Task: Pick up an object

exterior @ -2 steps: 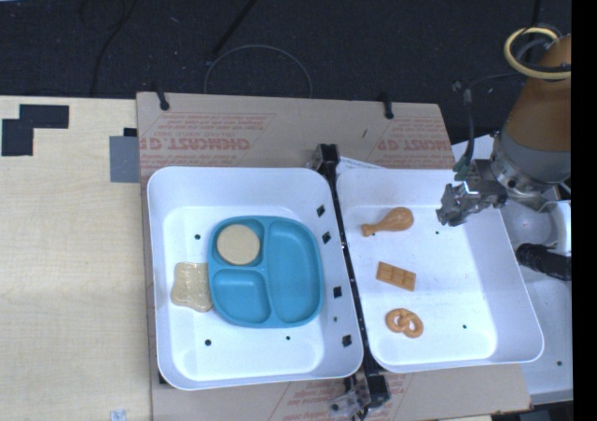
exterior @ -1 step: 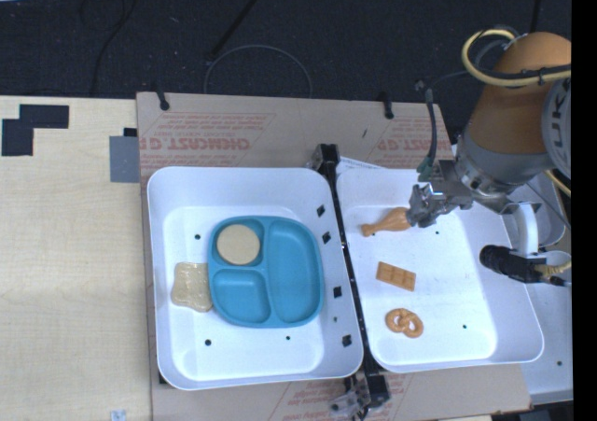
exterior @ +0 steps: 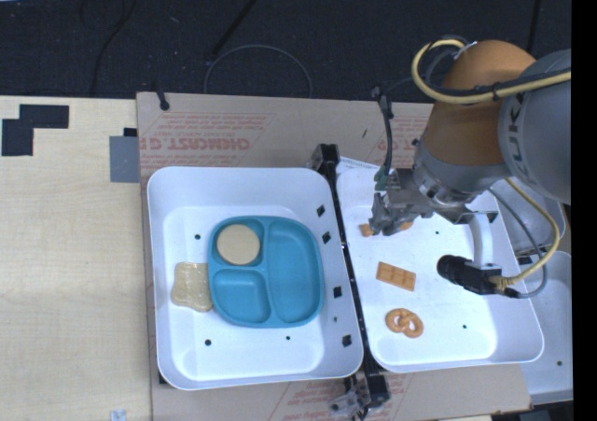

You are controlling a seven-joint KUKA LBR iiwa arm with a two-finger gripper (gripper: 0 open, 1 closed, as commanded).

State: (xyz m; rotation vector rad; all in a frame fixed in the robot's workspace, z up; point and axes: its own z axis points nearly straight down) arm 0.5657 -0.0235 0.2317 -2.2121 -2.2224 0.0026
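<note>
A brown pretzel-shaped piece (exterior: 404, 322) lies at the near edge of the right white bin (exterior: 522, 335), an orange rectangular waffle piece (exterior: 395, 274) just behind it. The gripper (exterior: 390, 219) hangs low over the bin's far-left corner, beside a small orange bit (exterior: 366, 231); its grasp cannot be told.

Grey arm (exterior: 546, 120), orange band (exterior: 476, 102), yellow cable (exterior: 434, 60).

Dark carpet (exterior: 233, 18) behind — pale wooden bench (exterior: 65, 260), cables.
</note>
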